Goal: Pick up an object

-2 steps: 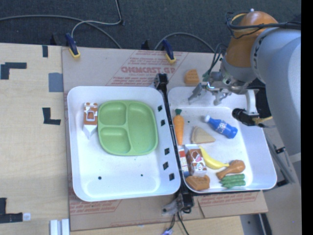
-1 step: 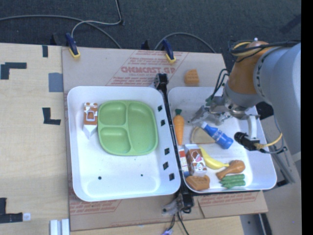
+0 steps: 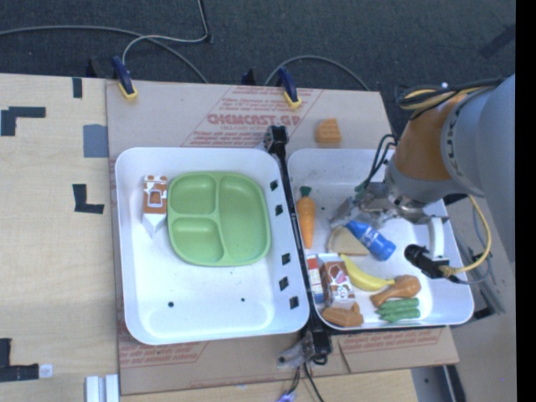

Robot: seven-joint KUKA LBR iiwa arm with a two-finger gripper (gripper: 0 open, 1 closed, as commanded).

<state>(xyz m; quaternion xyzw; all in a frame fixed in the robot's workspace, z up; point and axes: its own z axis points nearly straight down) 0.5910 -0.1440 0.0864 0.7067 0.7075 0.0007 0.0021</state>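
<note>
Below jaws (image 3: 362, 210): blue bottle (image 3: 372, 239), diagonal

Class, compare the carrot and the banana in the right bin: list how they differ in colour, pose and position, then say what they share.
Colour: the carrot is orange with a green top; the banana is yellow. Pose: the carrot lies straight, along the bin's left wall; the banana is curved and lies at a slant. Position: the carrot sits alone by that wall; the banana lies among other items nearer the bin's front. Both are toy foods lying flat in the right bin.
</note>
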